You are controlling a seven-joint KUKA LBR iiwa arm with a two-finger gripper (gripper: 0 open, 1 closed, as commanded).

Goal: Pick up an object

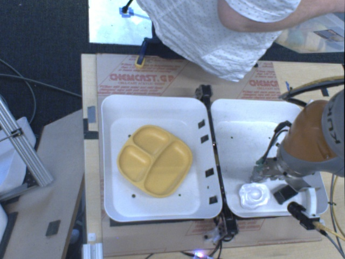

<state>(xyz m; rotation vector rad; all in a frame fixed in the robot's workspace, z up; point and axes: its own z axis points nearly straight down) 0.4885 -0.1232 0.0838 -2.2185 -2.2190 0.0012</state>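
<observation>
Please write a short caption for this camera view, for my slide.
Robot arm over right bin near a clear cup; yellow divided plate in left bin.

Showing smooth, slightly glossy plastic on yellow divided tray (155, 159). Reading as smooth matt white plastic for both bins (116, 209). Looking translucent, crinkled and shiny on clear object (253, 195). Appearing as printed matt cardboard under bins (141, 77).

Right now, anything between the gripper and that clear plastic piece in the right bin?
Nothing visible. The small clear plastic object lies near the front of the right white bin, and the gripper sits just above and behind it. The yellow divided plate is apart, in the left white bin.
</observation>
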